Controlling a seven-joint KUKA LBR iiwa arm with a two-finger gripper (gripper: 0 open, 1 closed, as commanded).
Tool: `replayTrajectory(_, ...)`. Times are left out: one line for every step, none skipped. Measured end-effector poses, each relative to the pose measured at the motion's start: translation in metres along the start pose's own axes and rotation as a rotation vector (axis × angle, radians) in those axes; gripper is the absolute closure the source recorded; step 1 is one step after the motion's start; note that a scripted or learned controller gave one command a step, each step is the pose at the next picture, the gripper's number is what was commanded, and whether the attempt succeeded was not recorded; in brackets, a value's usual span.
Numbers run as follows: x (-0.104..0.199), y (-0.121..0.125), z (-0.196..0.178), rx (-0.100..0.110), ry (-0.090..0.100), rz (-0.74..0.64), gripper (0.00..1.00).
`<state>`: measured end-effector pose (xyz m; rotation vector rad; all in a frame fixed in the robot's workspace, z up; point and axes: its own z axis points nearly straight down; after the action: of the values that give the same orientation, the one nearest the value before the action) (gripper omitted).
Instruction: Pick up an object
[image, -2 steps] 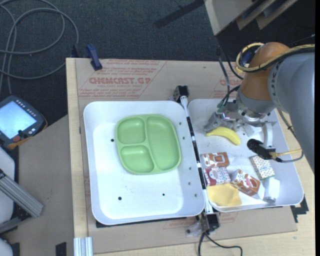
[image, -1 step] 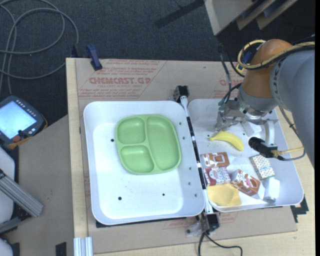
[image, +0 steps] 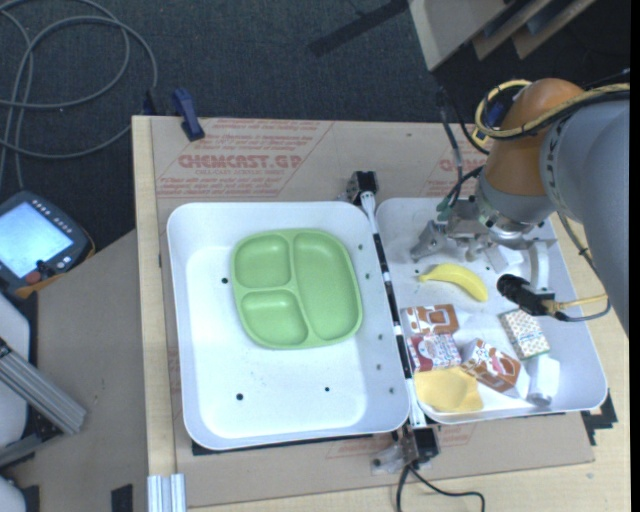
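Observation:
My gripper hangs over the far part of the right bin, its fingers spread open with nothing between them. A yellow banana lies on the bin floor just in front of it, apart from the fingers. Nearer the front lie a brown and white packet, a red and white packet, a red-brown wrapper, a small checkered box, a white piece and a yellow soft thing.
The left bin holds a green divided plate. A black clip sits at the far end of the wall between the bins. The arm's grey body and orange band fill the upper right.

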<state>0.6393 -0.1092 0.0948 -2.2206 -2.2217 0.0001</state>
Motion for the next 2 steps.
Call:
replayTrajectory(0.008, -0.026, 0.010, 0.002, 0.000, 0.001, 0.00)
replayTrajectory(0.008, -0.025, 0.000, 0.000, 0.000, 0.002, 1.00)
